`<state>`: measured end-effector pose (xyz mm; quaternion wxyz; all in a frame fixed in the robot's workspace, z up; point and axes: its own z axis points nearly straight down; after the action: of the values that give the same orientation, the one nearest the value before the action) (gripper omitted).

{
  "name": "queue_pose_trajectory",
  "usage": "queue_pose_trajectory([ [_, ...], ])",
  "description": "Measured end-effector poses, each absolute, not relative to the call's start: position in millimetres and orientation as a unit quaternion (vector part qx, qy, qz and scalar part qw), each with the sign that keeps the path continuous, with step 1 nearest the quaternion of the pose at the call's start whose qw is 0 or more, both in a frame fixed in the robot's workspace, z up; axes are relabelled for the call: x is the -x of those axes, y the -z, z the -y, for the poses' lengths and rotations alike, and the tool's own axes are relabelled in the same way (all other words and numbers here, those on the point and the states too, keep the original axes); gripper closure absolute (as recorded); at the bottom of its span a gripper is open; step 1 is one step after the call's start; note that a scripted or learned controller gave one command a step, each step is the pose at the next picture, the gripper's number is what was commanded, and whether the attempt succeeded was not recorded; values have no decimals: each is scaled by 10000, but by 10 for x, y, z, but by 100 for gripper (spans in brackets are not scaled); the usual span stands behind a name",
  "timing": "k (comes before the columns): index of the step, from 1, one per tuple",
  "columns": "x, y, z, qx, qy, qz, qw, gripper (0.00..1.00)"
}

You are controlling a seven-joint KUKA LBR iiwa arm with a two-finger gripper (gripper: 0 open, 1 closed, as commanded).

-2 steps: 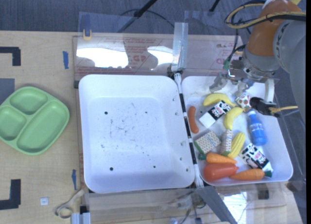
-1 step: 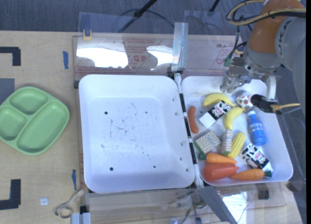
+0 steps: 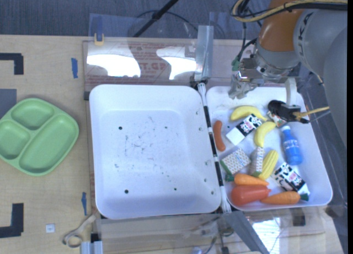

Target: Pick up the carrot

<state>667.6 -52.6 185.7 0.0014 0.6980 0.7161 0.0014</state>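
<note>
Two orange carrots lie at the near end of the right bin [image 3: 322, 178]: one carrot [image 3: 251, 180] beside a red pepper [image 3: 248, 194], the other carrot [image 3: 284, 197] against the near wall. My gripper [image 3: 240, 91] hangs over the far left corner of that bin, well away from both carrots, just beyond a yellow banana [image 3: 246, 112]. It is open, with nothing between its fingers.
The right bin also holds a second banana [image 3: 265, 131], a corn cob [image 3: 269, 163], a blue bottle [image 3: 290, 145], two cow-patterned cartons [image 3: 251, 124], a patterned block [image 3: 236, 161] and a red sausage [image 3: 219, 135]. The left bin [image 3: 149, 148] stands alongside. A green divided plate [image 3: 37, 135] sits far left.
</note>
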Motion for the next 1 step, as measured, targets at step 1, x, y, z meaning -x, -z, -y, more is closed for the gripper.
queue_pose_trajectory([
  [1,-6673,-1855,488,-6788,-5,-7343,8,100],
])
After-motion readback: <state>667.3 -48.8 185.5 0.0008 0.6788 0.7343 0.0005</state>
